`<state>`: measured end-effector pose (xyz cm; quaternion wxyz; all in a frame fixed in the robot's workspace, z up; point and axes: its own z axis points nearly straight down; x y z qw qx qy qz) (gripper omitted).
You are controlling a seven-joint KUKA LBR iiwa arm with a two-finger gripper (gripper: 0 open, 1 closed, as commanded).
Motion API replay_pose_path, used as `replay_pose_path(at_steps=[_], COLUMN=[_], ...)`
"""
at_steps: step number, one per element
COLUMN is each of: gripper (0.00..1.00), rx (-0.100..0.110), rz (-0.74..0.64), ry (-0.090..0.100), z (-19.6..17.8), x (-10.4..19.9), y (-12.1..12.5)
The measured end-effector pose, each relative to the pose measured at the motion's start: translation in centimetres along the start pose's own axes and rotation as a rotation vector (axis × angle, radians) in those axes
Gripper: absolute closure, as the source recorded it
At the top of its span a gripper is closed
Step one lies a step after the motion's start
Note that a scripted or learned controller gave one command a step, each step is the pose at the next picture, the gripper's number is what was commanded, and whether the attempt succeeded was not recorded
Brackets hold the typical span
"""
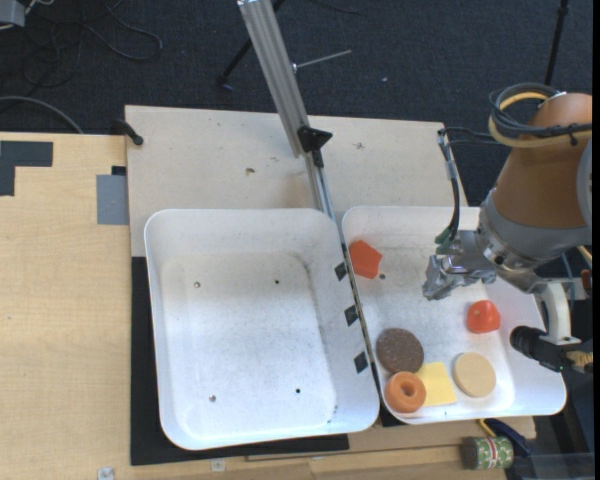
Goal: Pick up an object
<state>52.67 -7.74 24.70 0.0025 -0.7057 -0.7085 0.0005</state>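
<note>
Objects lie in the right bin (pixel 540 400): an orange block (pixel 364 258) near its left wall, a red piece (pixel 483 316) toward the right wall, and along the near edge a brown disc (pixel 399 349), an orange ring (pixel 406 392), a yellow piece (pixel 439 384) and a tan disc (pixel 474 374). The left bin (pixel 180 233) sits just beside it on the surface (pixel 220 163). The tool (pixel 446 278) hangs over the middle of the right bin, between the block and the red piece, with nothing seen between its fingers; whether they are apart or together I cannot tell. From here it looks poised over bare bin floor, so a straight descent would likely close on nothing. A reach toward the near edge risks nudging the crowded ring, yellow piece and discs, which lie touching or nearly so.
</note>
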Motion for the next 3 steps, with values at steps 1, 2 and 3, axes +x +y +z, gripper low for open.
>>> replay_pose_path(at_steps=[1, 2, 3], gripper=[1.0, 1.0, 1.0], rx=[0.001, 0.002, 0.0], rz=[0.0, 0.0, 0.0], ry=[0.0, -0.001, -0.002], z=[1.3, 2.6, 3.3], x=[5.7, 11.1, 15.8], y=[0.0, 0.4, 1.0])
